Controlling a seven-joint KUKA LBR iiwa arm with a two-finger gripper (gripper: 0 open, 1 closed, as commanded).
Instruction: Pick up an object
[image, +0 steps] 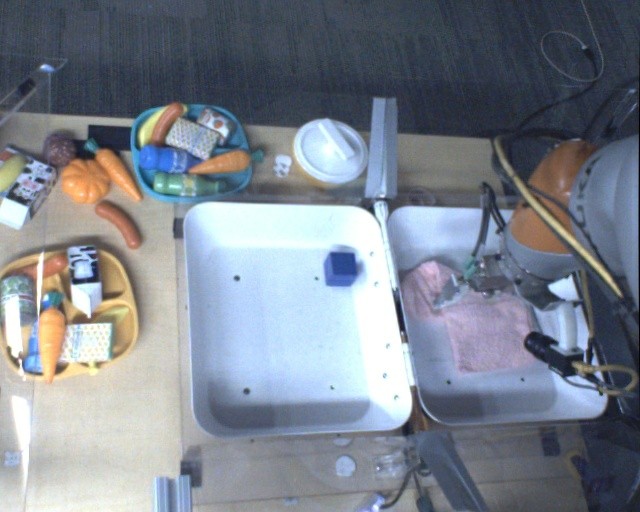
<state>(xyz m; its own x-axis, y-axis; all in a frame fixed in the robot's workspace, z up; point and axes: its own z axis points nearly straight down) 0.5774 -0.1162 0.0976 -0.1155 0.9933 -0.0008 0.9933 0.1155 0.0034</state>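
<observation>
**Clerk:** Camera view, item one: the grey arm is reaching in from the right, and its end effector (470, 280) is hanging low over the right bin (440, 395), at the upper edge of a pink cloth (480, 325). From where I am standing I cannot tell how its tips are set; they are too small and dark against the cloth.

**Visitor:** Is it carrying anything?

**Clerk:** Nothing is showing between the tips, so I am judging the pick as not yet done. The cloth is lying flat on the bin floor, just beneath the tool, and looks the likeliest target.

**Visitor:** Item two?

**Clerk:** A blue cube (341, 267) is sitting alone in the left bin (280, 400), near its upper right corner, well apart from the tool. The ridge where the two bins meet is standing between them.

**Visitor:** And outside the bins?

**Clerk:** On the counter (150, 400): a blue basket of toy food (192, 152), a yellow tray of toy food (66, 312), a toy pumpkin (82, 181), a loose toy sausage (119, 223), and a white lidded tub (331, 150) behind the left bin. None is crowding the work. Cables (555, 225) are trailing beside the arm over the right bin; I am noting those as the nearest clutter.
</observation>
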